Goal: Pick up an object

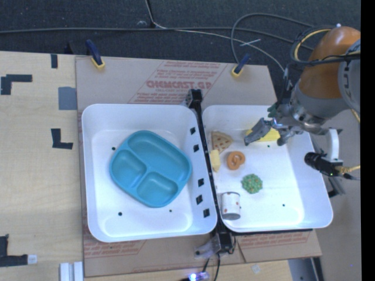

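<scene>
My gripper [270, 133] hangs over the back of the right bin [304, 209], with the orange-banded arm coming in from the right. Its fingers [254, 136] stand spread, so it is open. A yellow block [270, 136] lies between them on the bin floor; I cannot tell whether they touch it. Left of it lies a tan wedge [221, 140]. An orange ring [235, 160], a green broccoli-like lump [252, 183] and a small white cup [230, 205] on its side lie nearer the front.
A blue divided plate [150, 167] fills much of the left bin [94, 157]. A pale yellow piece [215, 160] rests against the black divider [202, 163] between the bins. Cables run behind the bins.
</scene>
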You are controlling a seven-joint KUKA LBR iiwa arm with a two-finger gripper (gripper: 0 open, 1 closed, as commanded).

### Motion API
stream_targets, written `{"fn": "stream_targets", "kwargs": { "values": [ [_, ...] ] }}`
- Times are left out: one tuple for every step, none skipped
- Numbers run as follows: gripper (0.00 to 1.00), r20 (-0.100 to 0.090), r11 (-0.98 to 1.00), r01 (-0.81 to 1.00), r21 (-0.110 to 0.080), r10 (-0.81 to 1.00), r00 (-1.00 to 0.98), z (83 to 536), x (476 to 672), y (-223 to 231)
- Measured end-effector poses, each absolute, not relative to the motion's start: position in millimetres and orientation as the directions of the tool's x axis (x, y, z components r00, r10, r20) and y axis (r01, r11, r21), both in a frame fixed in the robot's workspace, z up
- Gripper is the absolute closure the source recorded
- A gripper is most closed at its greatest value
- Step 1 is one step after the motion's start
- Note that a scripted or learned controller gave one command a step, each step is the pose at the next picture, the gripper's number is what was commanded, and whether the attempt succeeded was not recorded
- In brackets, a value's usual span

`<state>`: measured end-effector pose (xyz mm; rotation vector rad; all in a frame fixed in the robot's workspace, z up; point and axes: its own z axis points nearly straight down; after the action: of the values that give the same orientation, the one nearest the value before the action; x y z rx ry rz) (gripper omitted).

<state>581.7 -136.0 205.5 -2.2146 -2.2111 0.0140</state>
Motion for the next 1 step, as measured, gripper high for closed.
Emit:
{"fn": "stream_targets", "kwargs": {
  "values": [
    [0.00, 0.000, 0.002, 1.000, -0.002, 1.000, -0.002, 213.1, 584.7, -135.7]
  ]
}}
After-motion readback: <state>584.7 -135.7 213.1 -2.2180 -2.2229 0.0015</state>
